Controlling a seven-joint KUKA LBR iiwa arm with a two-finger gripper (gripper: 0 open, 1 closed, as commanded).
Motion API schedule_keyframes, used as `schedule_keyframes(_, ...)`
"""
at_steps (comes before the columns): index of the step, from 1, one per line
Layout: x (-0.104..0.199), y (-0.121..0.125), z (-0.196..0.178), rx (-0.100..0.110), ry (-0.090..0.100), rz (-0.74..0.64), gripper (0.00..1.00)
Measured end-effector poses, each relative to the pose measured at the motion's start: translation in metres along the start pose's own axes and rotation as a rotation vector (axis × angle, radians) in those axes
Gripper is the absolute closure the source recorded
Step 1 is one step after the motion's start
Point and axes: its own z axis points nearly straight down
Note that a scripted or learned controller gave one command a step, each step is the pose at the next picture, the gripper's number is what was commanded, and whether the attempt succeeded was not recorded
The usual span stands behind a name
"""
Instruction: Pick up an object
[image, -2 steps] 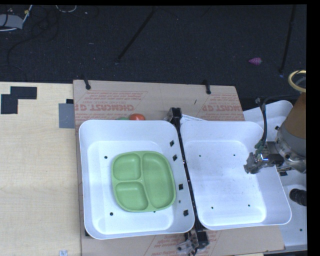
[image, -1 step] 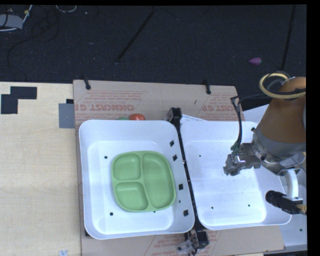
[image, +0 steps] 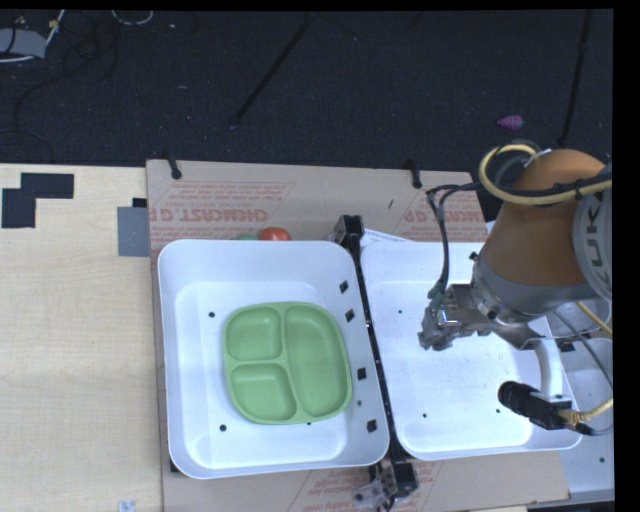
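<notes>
A light green divided plate (image: 285, 362) lies flat in the left white bin (image: 190, 300), near its middle. My gripper (image: 437, 335) hangs over the right white bin (image: 410, 420), toward its upper middle, with the grey and orange arm reaching in from the right. Nothing shows under it or between it and the bin floor. The plate lies well to the left of the gripper, across the divider between the bins.
A small red and green object (image: 268, 235) sits on the cardboard just behind the left bin's far rim. Black clips (image: 349, 230) hold the seam between the bins. The wooden bench stretches to the left.
</notes>
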Motion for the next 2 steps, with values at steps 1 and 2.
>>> schedule_keyframes(1, 0.048, -0.002, -0.004, 0.000, 0.000, 0.000, 1.00)
schedule_keyframes(2, 0.109, 0.001, 0.003, 0.002, -0.002, 0.000, 1.00)
